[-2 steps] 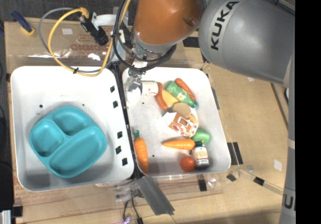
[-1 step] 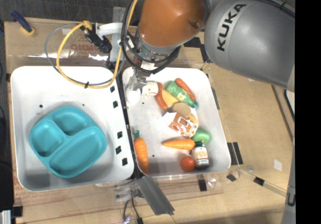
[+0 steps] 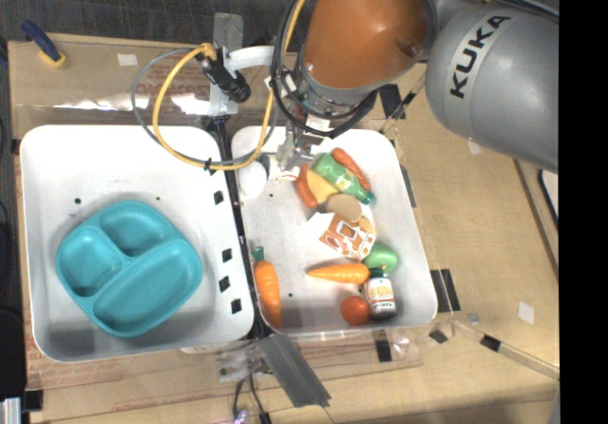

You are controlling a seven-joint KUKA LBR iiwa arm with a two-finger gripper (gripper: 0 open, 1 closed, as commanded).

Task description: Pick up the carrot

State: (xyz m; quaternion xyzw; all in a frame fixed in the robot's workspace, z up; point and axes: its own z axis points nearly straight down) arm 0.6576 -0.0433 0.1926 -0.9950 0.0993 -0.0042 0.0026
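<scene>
Reaching from the right, arm [image 3: 380,32] overhangs right bin [image 3: 285,318] (far edge).

bench [image 3: 494,251] | 2 white bins side by side: left bin [image 3: 38,222], right bin [image 3: 404,213]

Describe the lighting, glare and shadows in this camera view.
Camera view: even overhead light; bright glare on the clear sheet behind the left bin; a soft shadow under the teal plate; the arm darkens the right bin's top edge; the carrot stays sharp and well lit.
</scene>
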